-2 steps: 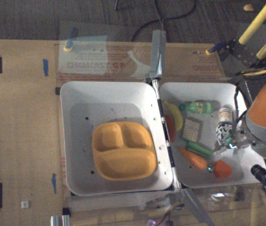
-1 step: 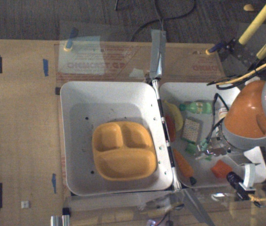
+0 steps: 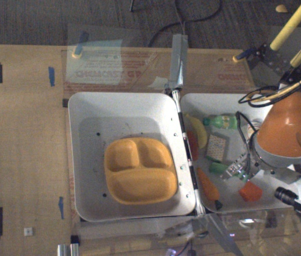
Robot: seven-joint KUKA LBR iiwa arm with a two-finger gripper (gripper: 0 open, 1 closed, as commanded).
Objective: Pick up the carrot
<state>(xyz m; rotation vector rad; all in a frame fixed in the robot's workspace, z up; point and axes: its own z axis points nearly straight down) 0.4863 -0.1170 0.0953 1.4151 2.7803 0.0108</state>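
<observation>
My pincer (image 3: 239, 169) hangs in the right bin (image 3: 294, 202), its spread impossible to judge; the carrot (image 3: 209, 188) lies near the bin's left wall beside a green bottle (image 3: 220, 168), so I risk snagging the wrong item.

Carrot (image 3: 208, 186) apparently clear above, hemmed by bin wall (image 3: 195, 188).
</observation>
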